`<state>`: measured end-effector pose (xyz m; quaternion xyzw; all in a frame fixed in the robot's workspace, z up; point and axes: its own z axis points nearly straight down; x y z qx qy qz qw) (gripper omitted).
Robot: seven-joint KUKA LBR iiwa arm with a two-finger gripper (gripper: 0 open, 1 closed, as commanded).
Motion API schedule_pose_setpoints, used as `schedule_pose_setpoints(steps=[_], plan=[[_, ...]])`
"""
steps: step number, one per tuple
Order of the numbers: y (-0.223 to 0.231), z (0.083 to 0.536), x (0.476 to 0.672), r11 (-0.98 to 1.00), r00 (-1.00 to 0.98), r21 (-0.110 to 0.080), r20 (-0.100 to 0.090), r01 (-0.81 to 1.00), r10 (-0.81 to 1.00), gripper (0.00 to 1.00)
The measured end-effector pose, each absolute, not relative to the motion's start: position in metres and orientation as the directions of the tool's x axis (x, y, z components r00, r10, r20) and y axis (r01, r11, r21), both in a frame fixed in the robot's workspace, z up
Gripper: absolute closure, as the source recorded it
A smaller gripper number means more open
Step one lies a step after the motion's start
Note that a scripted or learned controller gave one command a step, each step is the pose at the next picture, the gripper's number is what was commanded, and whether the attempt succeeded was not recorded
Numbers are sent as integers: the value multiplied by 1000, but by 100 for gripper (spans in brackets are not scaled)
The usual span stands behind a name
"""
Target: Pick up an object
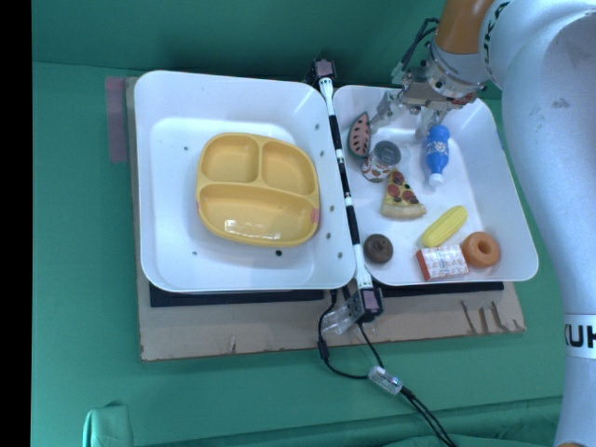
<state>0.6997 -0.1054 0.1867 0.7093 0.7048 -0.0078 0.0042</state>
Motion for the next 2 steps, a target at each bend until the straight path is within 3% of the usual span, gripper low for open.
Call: schedule_pose_setpoints(steps=[2], plan=[[-103, 187, 700, -5, 5, -6, -15, 1000, 1000, 0]])
